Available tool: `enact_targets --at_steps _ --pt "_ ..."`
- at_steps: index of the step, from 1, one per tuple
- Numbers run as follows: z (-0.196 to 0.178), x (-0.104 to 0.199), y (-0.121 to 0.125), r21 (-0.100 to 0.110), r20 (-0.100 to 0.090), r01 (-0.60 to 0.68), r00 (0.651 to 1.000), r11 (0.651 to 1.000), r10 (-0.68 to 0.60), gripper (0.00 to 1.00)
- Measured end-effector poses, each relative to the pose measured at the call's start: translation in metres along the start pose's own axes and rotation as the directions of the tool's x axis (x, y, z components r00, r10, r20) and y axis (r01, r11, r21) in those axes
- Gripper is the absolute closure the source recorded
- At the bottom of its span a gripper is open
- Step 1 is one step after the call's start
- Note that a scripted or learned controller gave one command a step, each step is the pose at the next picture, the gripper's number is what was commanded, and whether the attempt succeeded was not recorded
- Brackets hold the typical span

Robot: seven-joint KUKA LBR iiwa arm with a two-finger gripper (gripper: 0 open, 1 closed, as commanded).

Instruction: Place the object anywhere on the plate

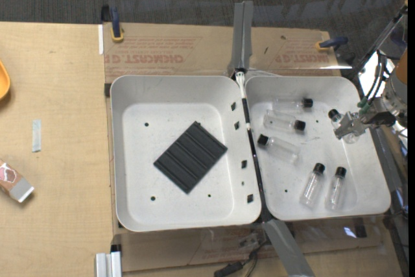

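The plate (190,156) is a dark ribbed rectangle lying at an angle in the middle of the left bin (130,94). Several clear vials with black caps lie in the right bin (376,204), among them one (288,104) at the back and an upright-looking pair (312,183) (336,188) near the front. My gripper (352,126) hangs over the right bin's right side, reaching in from the right edge. A vial's black cap (334,115) sits right at its tip, with something clear beside it; whether that vial is held is unclear.
A grey divider bar (242,36) runs between the bins at the back. Cardboard (168,52) with blue and orange clamps lies behind the bins. On the wooden bench at the left are a small grey strip (36,136) and a red-and-grey object (14,182).
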State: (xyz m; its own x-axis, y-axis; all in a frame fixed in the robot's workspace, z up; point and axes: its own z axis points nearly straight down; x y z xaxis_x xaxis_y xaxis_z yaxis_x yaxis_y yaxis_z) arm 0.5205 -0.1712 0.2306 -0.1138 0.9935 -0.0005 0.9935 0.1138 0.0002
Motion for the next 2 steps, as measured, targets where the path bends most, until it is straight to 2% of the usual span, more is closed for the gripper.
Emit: enact_targets --at_steps 1,2 --pt "0.034 0.079 0.014 0.002 -0.001 0.263 0.965 0.965 -0.263 1.00" --pt "-0.019 0.138 0.066 0.001 0.000 0.319 0.948 0.948 -0.319 1.00"
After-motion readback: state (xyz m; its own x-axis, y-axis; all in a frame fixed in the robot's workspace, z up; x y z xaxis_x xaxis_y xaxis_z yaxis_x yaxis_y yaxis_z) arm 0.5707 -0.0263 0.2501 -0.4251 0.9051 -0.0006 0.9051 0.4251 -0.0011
